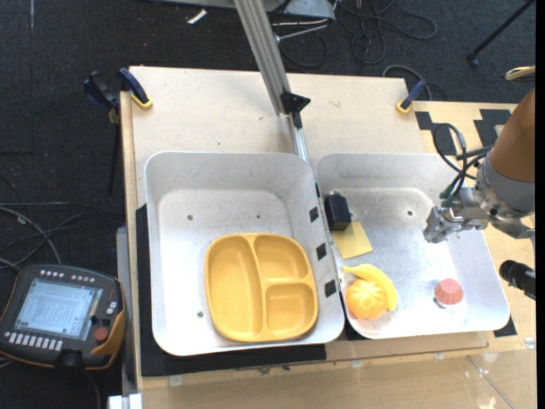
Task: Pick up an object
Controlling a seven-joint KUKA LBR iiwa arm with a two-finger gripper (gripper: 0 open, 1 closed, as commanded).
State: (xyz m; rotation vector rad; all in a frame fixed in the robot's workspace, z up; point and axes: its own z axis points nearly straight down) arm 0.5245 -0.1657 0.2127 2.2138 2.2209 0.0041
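The right bin [400,198] holds a black block [337,210] at its left wall, a flat yellow square [353,240] beside it, a yellow banana [381,280] curled around an orange fruit [366,300] at the front left, and a small red object [449,293] at the front right. My gripper [439,227] hangs over the right side of this bin, above and behind the red object, with nothing seen between its fingers. The left bin [170,228] carries a yellow divided plate [260,286].
A slanted metal pole [268,49] crosses the bench from the top to the gap between the bins. A teach pendant [60,313] lies on the floor at the left. Cables hang by the arm's wrist at the right.
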